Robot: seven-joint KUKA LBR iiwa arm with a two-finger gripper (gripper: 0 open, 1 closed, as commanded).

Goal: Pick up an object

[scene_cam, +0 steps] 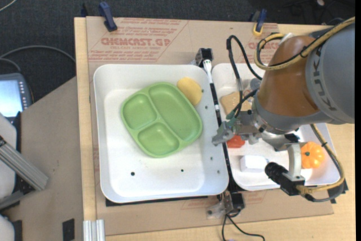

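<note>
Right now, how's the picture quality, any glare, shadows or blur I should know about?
Camera view: even, soft light, and the green tray in the left bin looks sharp with only a faint shadow under it. The white bins are bright and nearly washed out. The arm, close to the lens, looks large and slightly soft, and it shades part of the right bin.

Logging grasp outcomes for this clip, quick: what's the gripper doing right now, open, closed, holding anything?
Gripper: low in the right bin, by a red object; whether it is open, closed or holding something cannot be told.
</note>
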